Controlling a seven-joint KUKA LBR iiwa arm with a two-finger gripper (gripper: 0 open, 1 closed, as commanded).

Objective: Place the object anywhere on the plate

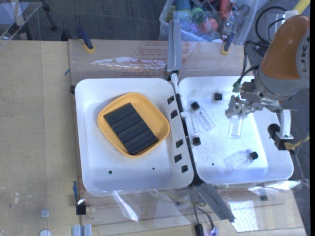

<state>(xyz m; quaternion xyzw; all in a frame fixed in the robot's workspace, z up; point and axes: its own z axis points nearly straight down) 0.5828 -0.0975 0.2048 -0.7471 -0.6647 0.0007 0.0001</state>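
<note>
The landmark for all positions is the centre divider (181, 132) between the two bins.

Nearest the camera, right of the divider, a clear vial with a black cap (239, 159) lies on its side on the right bin (275, 173) floor.

Just right of the divider lie two more clear vials (201, 116), close together.

Further right, the gripper (237, 113) hangs over the bin with a clear vial (235, 126) hanging mouth-down between its fingers; the fingers pinch its upper end.

A loose black cap (218, 97) lies beyond, toward the far wall.

Left of the divider, the yellow plate (109, 113) sits in the left bin (88, 176) and carries a dark ribbed block (133, 128).

Risks, as judged:
- The grip sits high on smooth clear plastic; the vial may slip or swing during transfer.
- Crossing low may strike the divider.
- Released onto the ribbed block, the round vial may roll off the plate.
</note>
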